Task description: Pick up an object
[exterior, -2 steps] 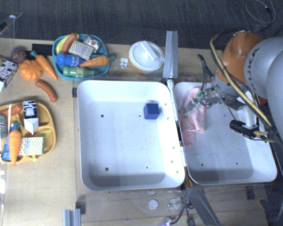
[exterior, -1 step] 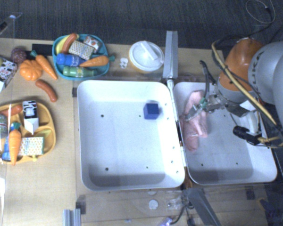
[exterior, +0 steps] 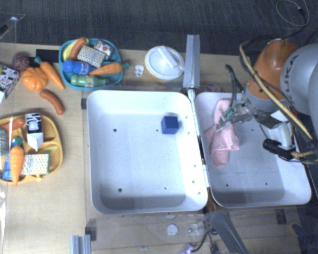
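Pink cloth (exterior: 222,136) lies in the right bin (exterior: 265,189) under the gripper (exterior: 229,115), jaws' state untellable, while a blue cube (exterior: 170,124) sits in the left bin (exterior: 138,184).

The left bin (exterior: 143,194) lies wide open — only a blue cube (exterior: 170,124) stands near its right wall. In the right bin (exterior: 265,189), a pink object (exterior: 222,136) crowds the left side — the floor nearer the camera is free.
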Controlling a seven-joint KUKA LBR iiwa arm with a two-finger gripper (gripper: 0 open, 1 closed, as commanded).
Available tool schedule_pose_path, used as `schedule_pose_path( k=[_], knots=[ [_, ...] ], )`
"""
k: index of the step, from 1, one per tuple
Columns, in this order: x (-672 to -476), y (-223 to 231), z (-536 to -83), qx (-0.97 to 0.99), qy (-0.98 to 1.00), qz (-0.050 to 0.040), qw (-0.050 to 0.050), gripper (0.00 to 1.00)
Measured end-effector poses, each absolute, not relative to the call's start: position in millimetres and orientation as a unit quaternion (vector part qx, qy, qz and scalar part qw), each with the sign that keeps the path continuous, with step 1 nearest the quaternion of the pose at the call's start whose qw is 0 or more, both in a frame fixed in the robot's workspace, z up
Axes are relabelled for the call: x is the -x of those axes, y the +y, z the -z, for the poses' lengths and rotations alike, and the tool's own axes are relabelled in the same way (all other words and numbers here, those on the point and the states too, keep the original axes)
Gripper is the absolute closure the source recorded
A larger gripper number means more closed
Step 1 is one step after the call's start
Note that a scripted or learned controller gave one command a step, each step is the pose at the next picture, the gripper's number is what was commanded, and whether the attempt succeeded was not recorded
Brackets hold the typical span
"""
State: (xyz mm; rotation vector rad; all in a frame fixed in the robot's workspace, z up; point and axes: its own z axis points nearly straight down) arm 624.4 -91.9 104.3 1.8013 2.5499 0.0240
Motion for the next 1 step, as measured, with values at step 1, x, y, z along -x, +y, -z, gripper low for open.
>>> schedule_pose_path(
  k=[1],
  knots=[
    [-670.2,-43.1,-186.1,-0.533,0.846,-0.0019,0.003,1.00]
  ],
)
